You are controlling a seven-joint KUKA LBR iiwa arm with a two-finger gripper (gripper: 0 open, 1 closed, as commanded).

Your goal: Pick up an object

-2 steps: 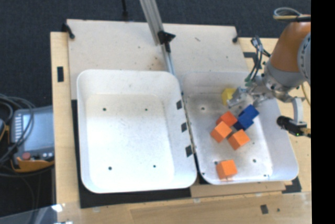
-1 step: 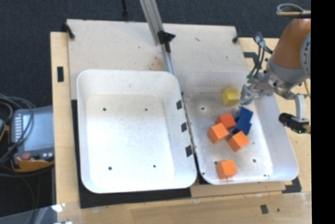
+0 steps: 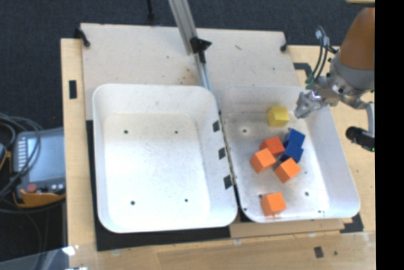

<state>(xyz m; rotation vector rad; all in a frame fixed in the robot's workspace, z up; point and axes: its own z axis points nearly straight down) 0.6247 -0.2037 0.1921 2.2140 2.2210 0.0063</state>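
Note:
The right bin [image 3: 334, 161] holds a yellow cube [image 3: 278, 116], a blue block [image 3: 293, 144] and several orange cubes, among them one at the cluster's left [image 3: 262, 159], one lower right [image 3: 288, 169] and one near the front [image 3: 273, 203]. My gripper [image 3: 305, 105] hangs over the bin's back right part, just right of the yellow cube and above the blue block. Nothing shows between its fingers.
The left bin [image 3: 113, 105] sits beside the right one, with a divider edge [image 3: 224, 149] between them. A slanted metal pole [image 3: 180, 4] rises behind the bins. A pendant with cables [image 3: 31, 168] lies off the bench at the left.

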